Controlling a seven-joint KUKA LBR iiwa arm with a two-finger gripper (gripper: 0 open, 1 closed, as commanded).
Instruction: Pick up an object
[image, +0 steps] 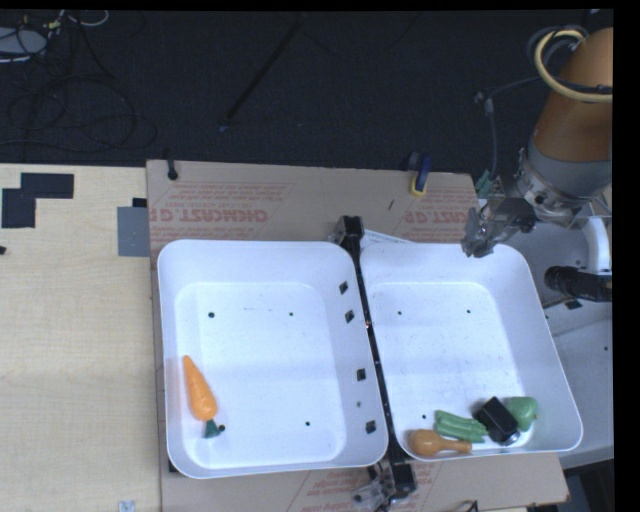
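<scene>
White bins sit side by side on your desk (80, 330). Your claw (480, 243) hangs over the right bin's (560, 400) far right corner, well apart from every object (whether it is released or clenched, you cannot tell). A carrot (199, 389) lies at the left bin's (170, 300) near left. A pear (437, 443), bean (459, 426), black block (497, 419) and green piece (522, 408) cluster along the right bin's near edge.
</scene>
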